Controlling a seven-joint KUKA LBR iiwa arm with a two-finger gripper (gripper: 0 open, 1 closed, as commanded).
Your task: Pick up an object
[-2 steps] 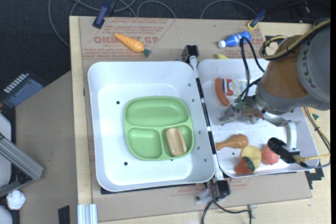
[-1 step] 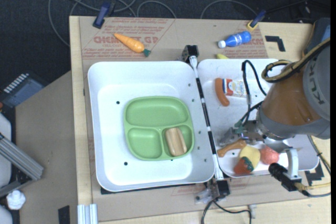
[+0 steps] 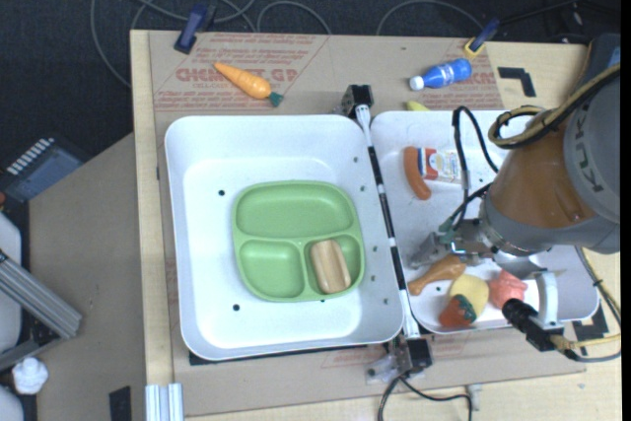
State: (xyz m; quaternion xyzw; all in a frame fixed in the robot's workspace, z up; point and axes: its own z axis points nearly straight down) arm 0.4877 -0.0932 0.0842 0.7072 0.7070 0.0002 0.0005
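Orange sausage (image 3: 436, 275) just beside the claw (image 3: 441, 246)

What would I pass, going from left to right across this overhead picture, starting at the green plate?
Green divided plate → bread roll in its compartment → sausage → small carton → grey and orange arm.

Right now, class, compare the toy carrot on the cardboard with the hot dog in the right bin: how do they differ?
The toy carrot is orange with a green tip; the hot dog is reddish. The toy carrot lies outside both bins on the cardboard; the hot dog lies inside the right bin. The carrot tapers; the hot dog has rounded ends. Both are long, thin toy foods.
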